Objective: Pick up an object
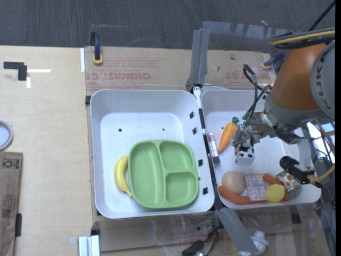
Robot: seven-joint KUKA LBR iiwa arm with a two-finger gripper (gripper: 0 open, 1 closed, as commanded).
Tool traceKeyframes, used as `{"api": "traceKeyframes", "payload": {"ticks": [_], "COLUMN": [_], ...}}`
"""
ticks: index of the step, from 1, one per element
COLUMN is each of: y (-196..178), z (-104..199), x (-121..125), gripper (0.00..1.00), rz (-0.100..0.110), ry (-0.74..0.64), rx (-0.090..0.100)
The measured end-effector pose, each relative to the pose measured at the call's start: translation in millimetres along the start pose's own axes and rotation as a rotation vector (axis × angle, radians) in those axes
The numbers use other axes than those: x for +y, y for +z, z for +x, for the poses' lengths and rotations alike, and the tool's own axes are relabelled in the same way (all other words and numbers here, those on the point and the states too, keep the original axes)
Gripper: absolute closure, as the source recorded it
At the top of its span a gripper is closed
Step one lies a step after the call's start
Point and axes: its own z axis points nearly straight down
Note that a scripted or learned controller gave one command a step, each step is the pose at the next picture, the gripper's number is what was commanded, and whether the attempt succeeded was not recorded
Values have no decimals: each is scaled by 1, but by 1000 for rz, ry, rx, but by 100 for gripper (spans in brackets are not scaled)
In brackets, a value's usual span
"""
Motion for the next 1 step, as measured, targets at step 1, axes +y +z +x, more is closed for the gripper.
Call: {"api": "traceKeyframes", "payload": {"ticks": [1], "y": [0], "z": [23], "x": [-10], "gripper": [100], "rz": [1], "ry": [-86], "rx": [0]}}
